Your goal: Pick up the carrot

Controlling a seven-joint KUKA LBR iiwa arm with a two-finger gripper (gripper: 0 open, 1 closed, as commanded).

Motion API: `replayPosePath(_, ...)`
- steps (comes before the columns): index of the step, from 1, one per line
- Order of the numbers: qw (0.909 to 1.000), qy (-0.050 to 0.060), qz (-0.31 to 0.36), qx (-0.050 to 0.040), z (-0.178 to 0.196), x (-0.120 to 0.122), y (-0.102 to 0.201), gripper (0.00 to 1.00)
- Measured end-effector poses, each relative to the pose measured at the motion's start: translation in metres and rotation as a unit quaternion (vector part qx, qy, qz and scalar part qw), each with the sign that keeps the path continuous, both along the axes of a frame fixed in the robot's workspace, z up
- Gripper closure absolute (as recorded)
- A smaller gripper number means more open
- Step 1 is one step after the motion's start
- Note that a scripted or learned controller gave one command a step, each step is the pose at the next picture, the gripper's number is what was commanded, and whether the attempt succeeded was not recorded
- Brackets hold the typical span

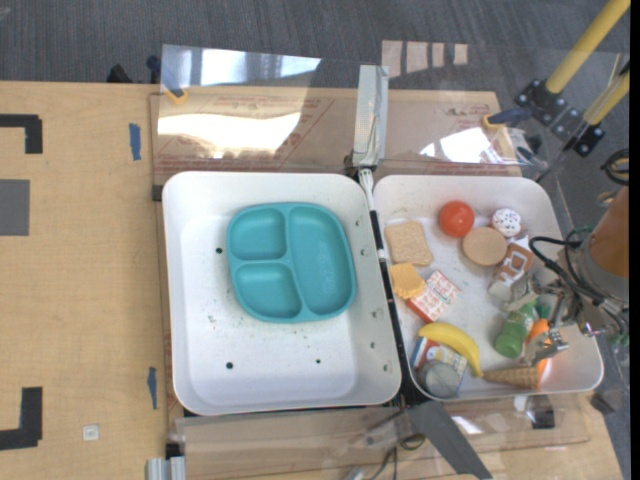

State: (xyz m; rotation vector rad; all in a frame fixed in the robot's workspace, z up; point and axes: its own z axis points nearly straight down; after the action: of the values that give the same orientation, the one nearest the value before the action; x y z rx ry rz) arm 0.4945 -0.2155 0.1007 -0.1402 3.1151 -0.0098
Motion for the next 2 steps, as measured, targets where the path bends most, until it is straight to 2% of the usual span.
replayPosePath(1, 0.9994, -0.005, -0.035, -0.0001, -0.008, -0.001, 0.031, 0.0)
replayPosePath(2, 0.9994, -0.005, -0.035, 0.0002, 0.002, -0.001, 0.032, 1.0)
